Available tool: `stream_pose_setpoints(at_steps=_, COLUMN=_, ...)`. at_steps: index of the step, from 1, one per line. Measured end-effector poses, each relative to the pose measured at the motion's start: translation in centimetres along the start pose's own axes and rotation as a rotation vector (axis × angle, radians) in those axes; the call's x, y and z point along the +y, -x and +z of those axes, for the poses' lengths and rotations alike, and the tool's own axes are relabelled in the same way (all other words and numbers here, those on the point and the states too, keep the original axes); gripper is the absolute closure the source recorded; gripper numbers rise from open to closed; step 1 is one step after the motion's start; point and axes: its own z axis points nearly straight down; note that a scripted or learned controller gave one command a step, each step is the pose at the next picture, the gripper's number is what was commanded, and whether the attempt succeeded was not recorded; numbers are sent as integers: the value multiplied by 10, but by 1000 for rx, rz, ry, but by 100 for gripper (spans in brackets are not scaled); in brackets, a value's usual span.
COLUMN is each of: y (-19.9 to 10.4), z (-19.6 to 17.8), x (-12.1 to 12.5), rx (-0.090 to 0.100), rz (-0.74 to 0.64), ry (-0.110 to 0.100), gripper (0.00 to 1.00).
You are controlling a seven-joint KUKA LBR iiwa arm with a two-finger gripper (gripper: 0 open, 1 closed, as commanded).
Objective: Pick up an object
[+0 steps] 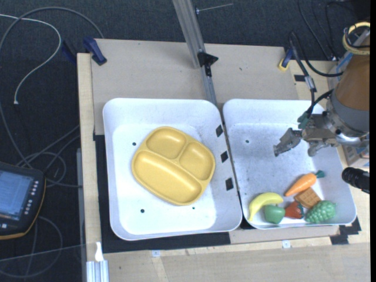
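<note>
Gripper [299, 142] hangs over right bin [252, 163], fingers spread apart w/ nothing between them. Toy food sits in bin's near corner: carrot [302, 184], banana [262, 203], green apple [273, 214], grapes [321, 211]. Yellow plate [173, 165] in left bin [123, 151].
</note>
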Motion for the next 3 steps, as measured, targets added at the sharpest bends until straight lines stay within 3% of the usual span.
stream_pose_setpoints(at_steps=1, y=0, z=0, x=0, rx=0, rz=0, ry=1, gripper=0)
stream_pose_setpoints(at_steps=3, y=4, z=109, x=11, rx=1, rz=1, ry=-7, gripper=0)
